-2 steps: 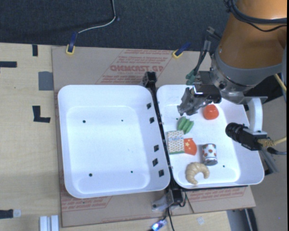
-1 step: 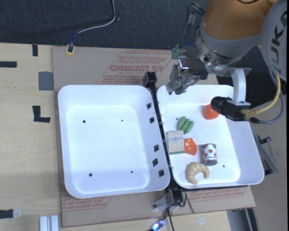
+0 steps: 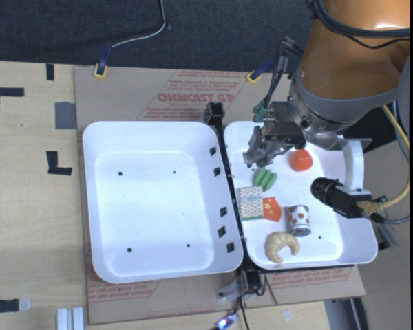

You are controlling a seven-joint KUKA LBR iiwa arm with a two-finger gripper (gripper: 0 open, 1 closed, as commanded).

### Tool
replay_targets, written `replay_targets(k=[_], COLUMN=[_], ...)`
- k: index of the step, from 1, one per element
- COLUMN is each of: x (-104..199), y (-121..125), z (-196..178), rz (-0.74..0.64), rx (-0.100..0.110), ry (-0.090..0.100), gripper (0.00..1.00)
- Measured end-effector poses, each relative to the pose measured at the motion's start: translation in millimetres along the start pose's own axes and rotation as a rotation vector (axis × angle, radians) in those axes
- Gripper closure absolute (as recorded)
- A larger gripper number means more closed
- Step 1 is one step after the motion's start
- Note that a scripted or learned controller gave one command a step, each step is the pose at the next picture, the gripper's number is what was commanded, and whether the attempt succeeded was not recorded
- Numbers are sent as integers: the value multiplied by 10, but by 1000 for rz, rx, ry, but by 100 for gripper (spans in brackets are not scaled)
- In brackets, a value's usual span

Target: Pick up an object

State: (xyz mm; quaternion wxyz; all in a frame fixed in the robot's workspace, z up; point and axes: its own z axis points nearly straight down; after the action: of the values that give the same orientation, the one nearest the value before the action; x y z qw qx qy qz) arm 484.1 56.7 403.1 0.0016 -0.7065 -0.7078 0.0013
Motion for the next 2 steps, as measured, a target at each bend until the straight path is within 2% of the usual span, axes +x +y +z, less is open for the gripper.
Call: replay_targets(k=[1, 2], x=[-102, 422], y=[554, 410], z=[-1043, -1336], rz=[0, -4], rx=[-17, -7], ry=[-1, 0], gripper=[100, 100])
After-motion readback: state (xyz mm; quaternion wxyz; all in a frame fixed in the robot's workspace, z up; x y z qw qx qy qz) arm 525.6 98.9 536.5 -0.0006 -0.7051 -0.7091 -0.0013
